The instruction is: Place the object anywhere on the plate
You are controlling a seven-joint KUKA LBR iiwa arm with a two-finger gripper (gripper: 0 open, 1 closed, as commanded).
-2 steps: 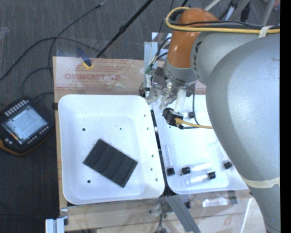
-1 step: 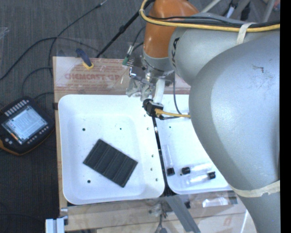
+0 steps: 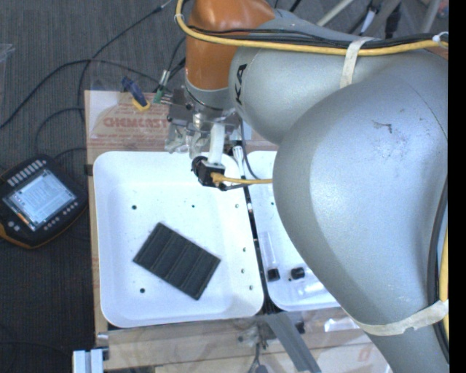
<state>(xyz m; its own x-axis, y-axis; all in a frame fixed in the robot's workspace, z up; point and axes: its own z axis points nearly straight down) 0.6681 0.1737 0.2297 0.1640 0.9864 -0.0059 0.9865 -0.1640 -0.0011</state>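
The grey arm with the orange band is reaching in from the right and is hanging over the far edge of the left bin. The gripper is sitting just above the bin's upper rim, near a cardboard sheet with red print that is lying behind the bin. Whether it is open or closed cannot be told from this angle — the wrist and the cables are covering it, and nothing is visible as being held.

The only loose thing in the left bin is a dark ribbed rectangular plate, lying flat and turned at a slant in the near half of the bin, well apart from the gripper. No separate object is clearly showing beside it, so where the task's object is cannot be said with certainty. In the right bin, mostly hidden under the big arm body, two small black pieces are lying near the dividing edge.

Judging from this, the placing step is not yet done. To do it well, the arm should be travelling toward the near side of the bin, centring over the dark plate, and lowering slowly — releasing low and flat, because the ribbed surface may be letting a small thing roll off.
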